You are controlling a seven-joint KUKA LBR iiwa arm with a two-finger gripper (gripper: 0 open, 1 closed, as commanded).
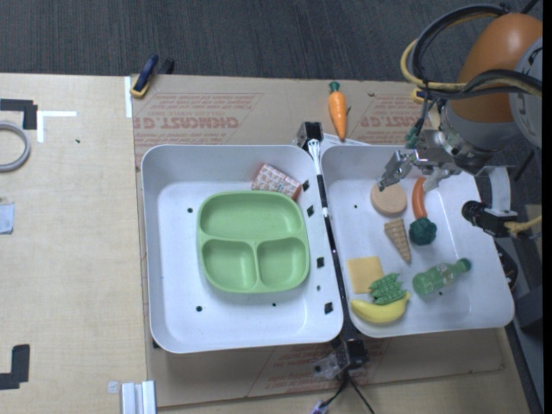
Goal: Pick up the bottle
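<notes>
camera view: bottle (441,277) in right bin (496,310)

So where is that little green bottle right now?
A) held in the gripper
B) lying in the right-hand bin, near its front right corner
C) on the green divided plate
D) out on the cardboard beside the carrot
B: the green bottle lies on its side in the right bin, well apart from the gripper at the bin's far end.

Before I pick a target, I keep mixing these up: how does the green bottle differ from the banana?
The green bottle is translucent green and straight; the banana is opaque yellow and curved. The bottle lies further right in the right bin; the banana lies nearer its front-left corner. Both lie flat, apart from the gripper.
</notes>
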